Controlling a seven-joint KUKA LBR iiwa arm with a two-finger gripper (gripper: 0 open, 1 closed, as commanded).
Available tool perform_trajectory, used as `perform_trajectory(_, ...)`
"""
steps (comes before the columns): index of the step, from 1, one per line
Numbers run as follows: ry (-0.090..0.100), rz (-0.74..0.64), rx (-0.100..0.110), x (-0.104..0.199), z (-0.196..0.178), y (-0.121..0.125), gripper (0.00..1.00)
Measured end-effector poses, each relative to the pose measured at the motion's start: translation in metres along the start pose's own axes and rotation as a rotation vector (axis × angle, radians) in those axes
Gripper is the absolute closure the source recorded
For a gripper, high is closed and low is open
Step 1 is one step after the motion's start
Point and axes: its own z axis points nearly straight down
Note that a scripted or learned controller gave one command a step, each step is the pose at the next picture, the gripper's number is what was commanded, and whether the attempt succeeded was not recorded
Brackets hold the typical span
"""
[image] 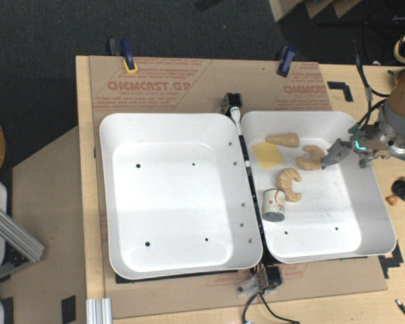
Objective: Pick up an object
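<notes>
The right bin (364,241) holds several small things. A flat yellow square (268,155) lies near its left wall. Three tan, curved food-like pieces lie close by: one at the back (283,140), one in the middle (312,157), one nearer the front (289,183). A small white can with a red label (274,205) lies on its side by the left wall. My gripper (347,159) hangs over the bin's right part, just right of the middle tan piece. Its fingers are spread open with nothing between them; the left fingertip (329,159) is almost at that piece.
The left bin (121,181) sits beside the right one, their rims meeting in the middle. Both rest on a cardboard sheet (189,79) held by blue clamps (128,54) at the back. Cables run along the right side.
</notes>
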Motion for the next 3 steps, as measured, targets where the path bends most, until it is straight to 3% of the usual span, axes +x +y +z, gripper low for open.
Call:
perform_trajectory(1,0.007,-0.010,0.010,0.104,0.075,-0.003,0.00)
perform_trajectory(2,0.000,0.000,-0.001,0.096,0.059,-0.001,1.00)
perform_trajectory(3,0.000,0.000,0.000,0.096,0.060,-0.002,0.00)
